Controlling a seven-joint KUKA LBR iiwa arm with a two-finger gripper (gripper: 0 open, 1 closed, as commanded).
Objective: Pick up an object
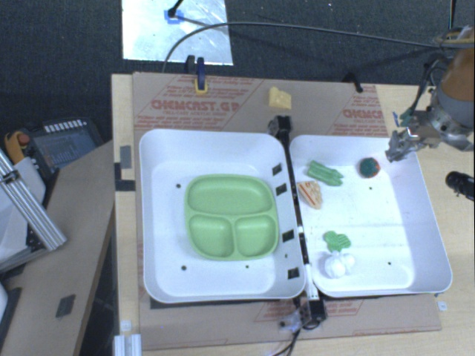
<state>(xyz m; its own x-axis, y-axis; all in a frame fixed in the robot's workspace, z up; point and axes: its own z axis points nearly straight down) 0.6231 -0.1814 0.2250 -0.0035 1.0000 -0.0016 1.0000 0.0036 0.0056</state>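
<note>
Objects to pick: five small toys lay in the right bin (pixel 427 221), and I think any one of them would have done.
Round ball: the green and red ball (pixel 369 167) sat near the back of that bin, closest to the gripper.
Green bean: the long green piece (pixel 325 173) lay a little left of the ball, apart from it.
Pizza slice: the tan wedge (pixel 310 193) lay by the wall between the two bins.
Front pair: the green leafy toy (pixel 337 239) and the white lump (pixel 336 265) were touching each other, so I judged them harder to grab alone.
Gripper: the gripper (pixel 397 148) hung over the back right edge of the right bin, just beside the ball; I could not tell if it was open or closed, and I saw no toy in it.
Left bin: the left bin (pixel 159 199) held a green tray (pixel 230 215) with three parts.
</note>
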